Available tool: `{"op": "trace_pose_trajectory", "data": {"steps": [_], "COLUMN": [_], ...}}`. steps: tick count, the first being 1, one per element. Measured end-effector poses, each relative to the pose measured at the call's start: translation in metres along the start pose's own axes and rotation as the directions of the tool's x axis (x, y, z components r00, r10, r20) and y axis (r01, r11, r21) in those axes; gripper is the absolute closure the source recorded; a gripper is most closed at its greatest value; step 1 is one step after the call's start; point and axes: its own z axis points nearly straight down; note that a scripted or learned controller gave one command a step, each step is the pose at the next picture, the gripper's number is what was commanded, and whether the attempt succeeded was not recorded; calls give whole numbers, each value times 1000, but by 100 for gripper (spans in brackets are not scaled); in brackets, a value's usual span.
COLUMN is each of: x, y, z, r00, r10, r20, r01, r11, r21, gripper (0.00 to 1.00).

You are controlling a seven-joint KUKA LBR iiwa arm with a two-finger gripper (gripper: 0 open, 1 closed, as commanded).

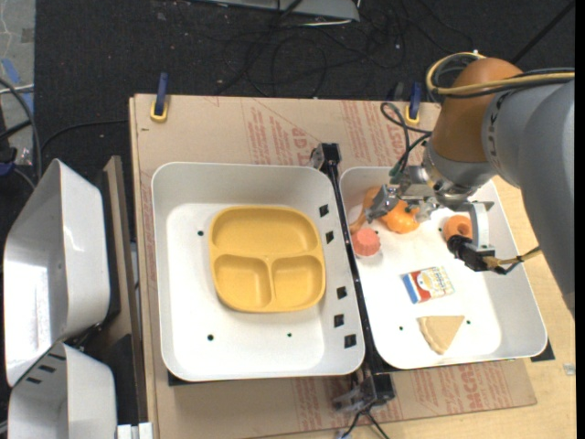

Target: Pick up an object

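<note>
Centrally, smooth round orange fruit (399,219)

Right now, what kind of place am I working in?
Probably a robotics lab test bench: a cardboard sheet clamped under two white bins, loose cables on the dark floor, toy items like a yellow divided tray.

Arm (521,117) running off frame's right edge, base unseen. Wrist covering part of right bin's (512,337) far wall. Gripper (395,201) fingers too small and cluttered to read; partly hiding orange object (400,219). Print on small carton (428,284) too blurred to read. 2 white tubs (50,263) at left getting cropped by frame edge.
</note>
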Motion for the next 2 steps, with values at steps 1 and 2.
{"op": "trace_pose_trajectory", "data": {"steps": [1,2], "x": [-3,-5], "y": [1,-6], "z": [-10,-70], "r00": [1000,1000], "r10": [0,-2], "r20": [5,-5], "r01": [0,2], "r11": [1000,1000], "r21": [-3,3], "gripper": [100,100]}}
